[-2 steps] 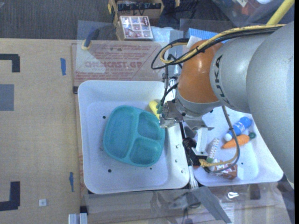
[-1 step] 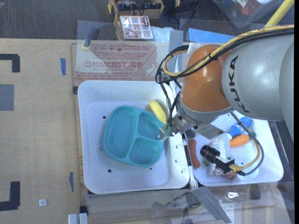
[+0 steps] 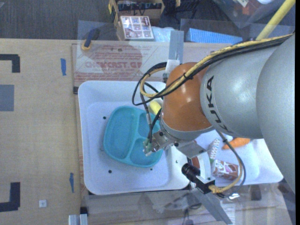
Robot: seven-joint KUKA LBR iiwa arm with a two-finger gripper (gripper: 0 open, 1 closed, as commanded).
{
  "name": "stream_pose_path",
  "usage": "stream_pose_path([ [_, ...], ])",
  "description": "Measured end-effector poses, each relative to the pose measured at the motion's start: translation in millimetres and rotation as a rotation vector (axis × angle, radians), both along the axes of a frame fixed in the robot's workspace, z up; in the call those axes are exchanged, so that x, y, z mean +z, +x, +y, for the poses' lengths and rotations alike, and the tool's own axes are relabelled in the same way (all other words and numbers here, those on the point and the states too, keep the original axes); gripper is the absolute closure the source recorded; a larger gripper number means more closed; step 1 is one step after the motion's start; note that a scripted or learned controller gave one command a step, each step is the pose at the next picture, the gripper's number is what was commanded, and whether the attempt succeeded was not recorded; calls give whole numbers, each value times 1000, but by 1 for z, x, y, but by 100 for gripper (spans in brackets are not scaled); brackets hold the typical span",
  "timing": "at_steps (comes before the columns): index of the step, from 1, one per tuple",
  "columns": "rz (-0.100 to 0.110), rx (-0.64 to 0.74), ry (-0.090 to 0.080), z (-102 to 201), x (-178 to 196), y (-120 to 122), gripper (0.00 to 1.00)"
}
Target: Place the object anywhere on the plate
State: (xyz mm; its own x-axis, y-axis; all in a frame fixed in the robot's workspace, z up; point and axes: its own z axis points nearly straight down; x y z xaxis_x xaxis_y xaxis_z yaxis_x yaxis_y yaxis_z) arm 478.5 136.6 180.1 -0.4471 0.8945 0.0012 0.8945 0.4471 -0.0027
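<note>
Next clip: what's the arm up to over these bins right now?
The grey KUKA arm with the orange band reaches in over the left white bin, its hand low over the right part of the turquoise divided plastic plate. Whether the hand carries anything can't be made out. Something yellow peeks out beside the wrist. The right bin holds a small packet and an orange item.

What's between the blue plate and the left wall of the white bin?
Just bare white bin floor lies left of the blue plate, seen in the camera view.
</note>
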Motion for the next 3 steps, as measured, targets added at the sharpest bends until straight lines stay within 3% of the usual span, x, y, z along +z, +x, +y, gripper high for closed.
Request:
stream_pose_path([
  [1, -7, -144, 5, 74, -51, 2, 100],
  [2, -5, 316, 0, 70, 194, 1, 100],
  [3, -3, 97, 0, 28, 19, 10, 100],
])
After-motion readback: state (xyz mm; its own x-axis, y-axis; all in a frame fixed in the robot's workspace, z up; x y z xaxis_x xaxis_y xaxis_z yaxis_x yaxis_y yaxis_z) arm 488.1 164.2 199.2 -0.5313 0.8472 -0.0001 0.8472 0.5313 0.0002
